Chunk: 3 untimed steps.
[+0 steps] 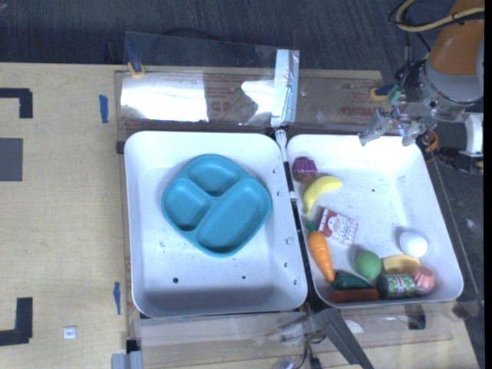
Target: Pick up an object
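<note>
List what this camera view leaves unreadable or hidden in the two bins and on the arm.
- Gripper: too small and blurred to judge its state.
- Arm: cut off by the top and right edges.
- Red-and-white packet: print too small to read.
- Dark green item: partly hidden under the green fruit.

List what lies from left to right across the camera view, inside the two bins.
Blue divided plate → banana → red-and-white packet → green fruit → white egg.

The arm (460, 48) is cut off by the right edge. The gripper (393, 129) is too blurred to be read.
</note>
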{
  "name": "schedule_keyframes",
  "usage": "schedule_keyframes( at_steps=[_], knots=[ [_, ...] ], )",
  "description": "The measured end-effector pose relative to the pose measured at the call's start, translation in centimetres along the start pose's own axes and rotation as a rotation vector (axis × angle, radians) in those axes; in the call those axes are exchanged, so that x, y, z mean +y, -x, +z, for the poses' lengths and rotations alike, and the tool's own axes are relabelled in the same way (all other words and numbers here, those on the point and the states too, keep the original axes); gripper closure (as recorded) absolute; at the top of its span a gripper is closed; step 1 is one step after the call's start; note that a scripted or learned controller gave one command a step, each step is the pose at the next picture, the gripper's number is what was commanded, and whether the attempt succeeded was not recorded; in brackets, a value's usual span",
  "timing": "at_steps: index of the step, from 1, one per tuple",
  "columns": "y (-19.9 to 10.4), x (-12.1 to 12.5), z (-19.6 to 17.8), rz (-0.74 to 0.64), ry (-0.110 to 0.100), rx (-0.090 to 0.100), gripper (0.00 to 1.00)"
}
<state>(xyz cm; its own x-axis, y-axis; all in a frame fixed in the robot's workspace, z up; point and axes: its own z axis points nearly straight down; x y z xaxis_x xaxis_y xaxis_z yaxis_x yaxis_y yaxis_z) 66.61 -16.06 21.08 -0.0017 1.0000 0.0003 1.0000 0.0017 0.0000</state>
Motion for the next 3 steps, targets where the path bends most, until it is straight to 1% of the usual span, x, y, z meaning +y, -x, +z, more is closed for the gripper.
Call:
schedule_keyframes(
  at_steps=[1,2,3],
  knots=[
    [-2.5,-8.5,7.0,-0.097,-0.006,0.002,0.0],
    [-6.0,-11.8,11.7,-0.257,0.022,-0.007,0.0],
    [-6.1,-11.5,10.5,-0.258,0.029,-0.006,1.0]
  ],
)
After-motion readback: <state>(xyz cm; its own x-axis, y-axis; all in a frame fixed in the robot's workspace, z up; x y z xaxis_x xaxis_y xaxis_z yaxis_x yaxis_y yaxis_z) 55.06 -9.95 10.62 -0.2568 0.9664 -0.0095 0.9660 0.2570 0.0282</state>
